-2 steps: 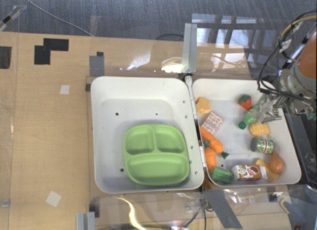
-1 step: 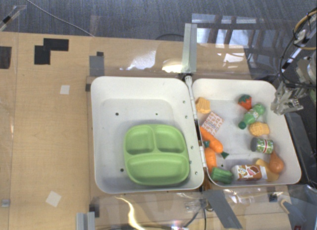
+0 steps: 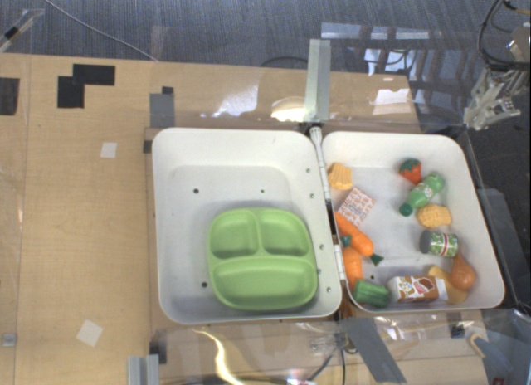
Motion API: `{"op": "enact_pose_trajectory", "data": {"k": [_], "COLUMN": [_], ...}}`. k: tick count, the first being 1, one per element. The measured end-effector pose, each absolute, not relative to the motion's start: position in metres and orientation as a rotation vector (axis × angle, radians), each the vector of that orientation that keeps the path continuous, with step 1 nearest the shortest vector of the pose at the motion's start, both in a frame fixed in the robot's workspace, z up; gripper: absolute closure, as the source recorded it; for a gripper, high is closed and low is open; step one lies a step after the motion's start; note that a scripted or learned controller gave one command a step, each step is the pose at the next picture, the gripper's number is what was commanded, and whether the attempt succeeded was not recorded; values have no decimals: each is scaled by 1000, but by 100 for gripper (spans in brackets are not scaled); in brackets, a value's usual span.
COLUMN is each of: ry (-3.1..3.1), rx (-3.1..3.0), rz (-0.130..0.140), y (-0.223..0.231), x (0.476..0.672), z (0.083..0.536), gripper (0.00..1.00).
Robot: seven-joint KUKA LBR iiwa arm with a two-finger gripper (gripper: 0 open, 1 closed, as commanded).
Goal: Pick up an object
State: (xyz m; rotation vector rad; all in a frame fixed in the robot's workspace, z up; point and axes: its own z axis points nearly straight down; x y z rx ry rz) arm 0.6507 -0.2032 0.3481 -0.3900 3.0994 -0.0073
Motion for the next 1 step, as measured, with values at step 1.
{"op": "enact_pose_trajectory", "data": {"k": [1], "ry": [3106], "rx": [-317], "rz": [-8], "y": [-204], "x": [670], "z": [423], "gripper": [100]}}
